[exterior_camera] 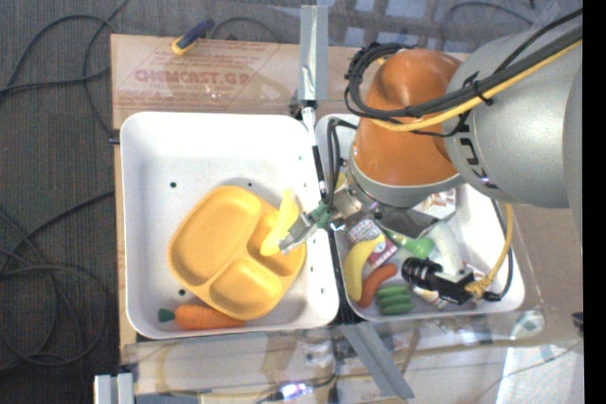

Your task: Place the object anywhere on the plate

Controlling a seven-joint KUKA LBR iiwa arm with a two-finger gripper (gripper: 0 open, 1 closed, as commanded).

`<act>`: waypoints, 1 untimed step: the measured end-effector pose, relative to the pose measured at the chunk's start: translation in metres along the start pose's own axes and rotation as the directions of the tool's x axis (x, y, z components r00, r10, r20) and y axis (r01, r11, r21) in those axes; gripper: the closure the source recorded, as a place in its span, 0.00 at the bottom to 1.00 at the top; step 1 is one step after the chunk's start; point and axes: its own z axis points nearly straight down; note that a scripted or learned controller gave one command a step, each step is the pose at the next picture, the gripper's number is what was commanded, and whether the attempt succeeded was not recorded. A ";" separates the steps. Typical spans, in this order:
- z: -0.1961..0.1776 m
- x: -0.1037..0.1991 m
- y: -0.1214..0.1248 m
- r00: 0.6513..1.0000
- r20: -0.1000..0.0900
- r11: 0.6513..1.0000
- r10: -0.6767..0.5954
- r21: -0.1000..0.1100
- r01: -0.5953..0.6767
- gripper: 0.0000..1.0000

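- We see the gripper reaching across the wall between the two bins, its fingers closed on a pale yellow object — a slim wedge-like piece that sits between the fingertips, just over the near rim of the yellow plate.
- The object hangs at the plate's edge closest to the gripper, not over its middle — if we release here, we judge it could tip off the rim into the gap between the plate and the left bin wall.
- The grip looks to be on one end only, so the piece may swing or slip early.
- An orange carrot lies well below the gripper, beside the plate, and poses no obstacle.
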 end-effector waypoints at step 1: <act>-0.007 -0.001 0.000 1.000 -0.001 1.000 0.002 0.004 -0.002 1.00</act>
